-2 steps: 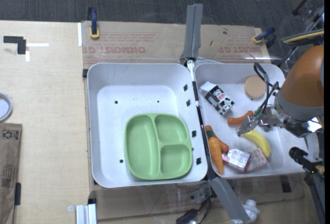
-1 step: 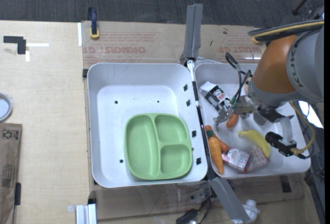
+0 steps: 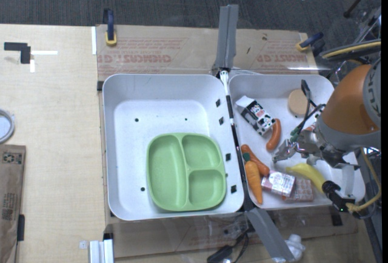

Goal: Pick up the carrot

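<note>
The carrot [image 3: 253, 182], probably light, stiff and smooth-skinned, wants gripping across its thick middle, while the gripper [image 3: 285, 151] hangs open, empty.

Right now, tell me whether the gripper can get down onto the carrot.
Probably yes. The carrot lies uncovered by the right bin's left wall, with the gripper hovering just right of it. That wall and the pink packet touching it leave little finger room.
</note>
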Robot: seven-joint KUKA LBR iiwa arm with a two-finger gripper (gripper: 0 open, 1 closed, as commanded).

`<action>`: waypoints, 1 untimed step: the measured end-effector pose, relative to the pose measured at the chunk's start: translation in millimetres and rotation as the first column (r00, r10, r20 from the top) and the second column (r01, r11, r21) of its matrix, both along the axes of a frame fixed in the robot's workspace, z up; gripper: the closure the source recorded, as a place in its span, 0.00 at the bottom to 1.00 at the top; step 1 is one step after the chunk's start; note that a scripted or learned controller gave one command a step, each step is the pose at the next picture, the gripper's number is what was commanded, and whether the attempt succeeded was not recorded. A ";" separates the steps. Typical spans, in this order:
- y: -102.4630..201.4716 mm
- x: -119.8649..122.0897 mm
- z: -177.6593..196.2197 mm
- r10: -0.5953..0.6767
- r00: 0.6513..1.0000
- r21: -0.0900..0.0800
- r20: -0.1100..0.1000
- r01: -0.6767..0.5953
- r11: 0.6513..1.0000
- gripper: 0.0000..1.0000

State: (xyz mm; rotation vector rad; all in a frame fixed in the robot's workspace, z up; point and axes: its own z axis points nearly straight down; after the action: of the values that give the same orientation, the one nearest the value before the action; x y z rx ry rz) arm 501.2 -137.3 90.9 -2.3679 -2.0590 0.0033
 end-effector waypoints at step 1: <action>-5.1 76.7 0.9 -0.035 0.999 -0.003 0.002 0.035 0.999 0.00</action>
State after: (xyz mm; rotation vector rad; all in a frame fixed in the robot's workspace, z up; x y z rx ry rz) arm 577.9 -142.4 91.8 -2.4066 -2.0191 0.0036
